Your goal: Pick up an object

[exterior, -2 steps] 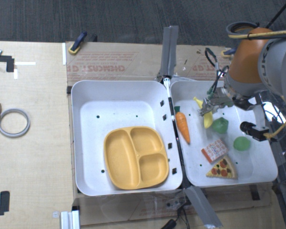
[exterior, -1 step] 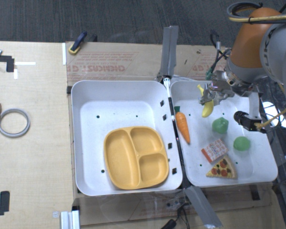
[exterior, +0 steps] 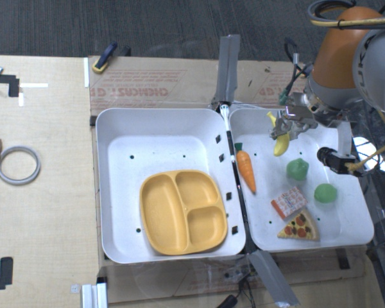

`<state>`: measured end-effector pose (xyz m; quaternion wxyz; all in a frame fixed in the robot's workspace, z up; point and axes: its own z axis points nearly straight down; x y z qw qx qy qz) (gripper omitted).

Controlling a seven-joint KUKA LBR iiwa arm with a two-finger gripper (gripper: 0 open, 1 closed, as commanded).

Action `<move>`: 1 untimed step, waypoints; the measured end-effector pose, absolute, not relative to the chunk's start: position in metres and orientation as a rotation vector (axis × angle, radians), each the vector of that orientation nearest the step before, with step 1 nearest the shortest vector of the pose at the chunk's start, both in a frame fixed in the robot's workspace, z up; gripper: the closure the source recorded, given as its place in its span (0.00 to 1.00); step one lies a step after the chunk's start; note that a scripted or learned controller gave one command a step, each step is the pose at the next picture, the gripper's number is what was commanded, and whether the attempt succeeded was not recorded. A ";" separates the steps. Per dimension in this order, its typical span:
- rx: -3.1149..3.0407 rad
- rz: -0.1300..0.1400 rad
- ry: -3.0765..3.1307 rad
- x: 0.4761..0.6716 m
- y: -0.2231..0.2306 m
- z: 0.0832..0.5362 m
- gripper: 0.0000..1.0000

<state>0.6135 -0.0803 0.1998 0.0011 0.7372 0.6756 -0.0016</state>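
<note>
Right now the gripper (exterior: 283,130) hangs over the right bin (exterior: 359,236), a banana (exterior: 280,145) at its fingertips — whether it's gripped, I cannot tell — carrot (exterior: 246,171) nearby.

The arm (exterior: 362,50) is a thick, rounded KUKA body with smooth grey casing on its outer side and a broad, glossy orange band (exterior: 339,59) bulging above the wrist. A thin yellowish cable runs across the top of the orange part, beside a dark loop of hose at the upper edge. Below the band the wrist narrows into a cluster of grey and black metal parts, with a small green piece and thin dark wires on its left side. The hand (exterior: 287,128) is a small, dull grey metal assembly. A black cylindrical fitting (exterior: 330,160) with a light cable hangs under the arm.
</note>
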 end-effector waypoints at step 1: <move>2.384 -0.006 2.048 0.570 -0.093 0.195 1.00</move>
